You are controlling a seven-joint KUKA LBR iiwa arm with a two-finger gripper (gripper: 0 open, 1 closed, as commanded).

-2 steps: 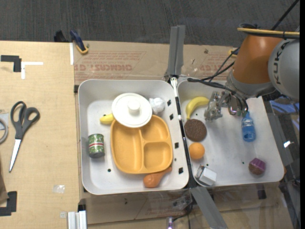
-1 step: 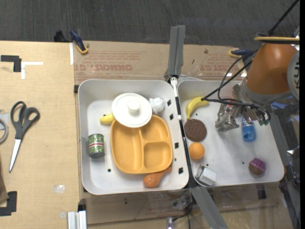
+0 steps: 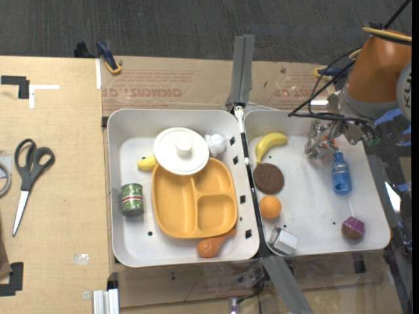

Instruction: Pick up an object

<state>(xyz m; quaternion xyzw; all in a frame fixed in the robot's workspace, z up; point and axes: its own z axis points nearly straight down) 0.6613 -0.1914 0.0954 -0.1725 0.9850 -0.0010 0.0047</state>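
A robot arm's end effector [image 3: 321, 142] hovers low over the far part of the right bin [image 3: 308, 231]; how far it is open cannot be told. A blue bottle [image 3: 340, 173] lies just right of it.

Left white plastic bin [image 3: 118, 195]: orange divided plastic tray [image 3: 194, 203] centre, round white lid [image 3: 181, 150] on its 12 o'clock edge, green can [image 3: 132, 199] at 9. Right white bin [image 3: 314, 231]: yellow banana [image 3: 269, 144] at 11, brown round cookie [image 3: 268, 177] below it, blue bottle [image 3: 340, 173] at 2, purple block [image 3: 353, 227] at 5
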